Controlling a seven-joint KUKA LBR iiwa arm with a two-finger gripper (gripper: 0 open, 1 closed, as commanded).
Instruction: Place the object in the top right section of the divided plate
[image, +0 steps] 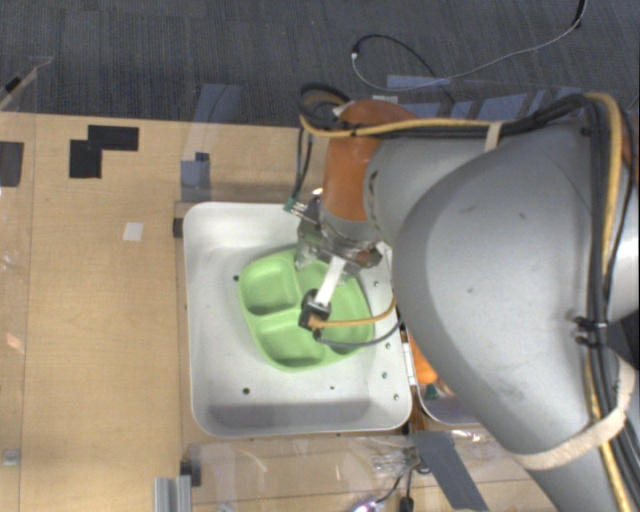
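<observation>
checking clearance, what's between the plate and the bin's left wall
Bare bin floor between the plate and the left wall, seen in the camera view.

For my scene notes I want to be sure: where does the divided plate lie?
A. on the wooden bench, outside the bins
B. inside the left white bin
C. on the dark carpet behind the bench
B: the green plate rests on the floor of the left white bin, with the bin's walls around it on all sides.

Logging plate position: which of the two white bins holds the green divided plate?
The bin on the view's left holds the plate; the other bin lies mostly hidden under the arm.
</observation>
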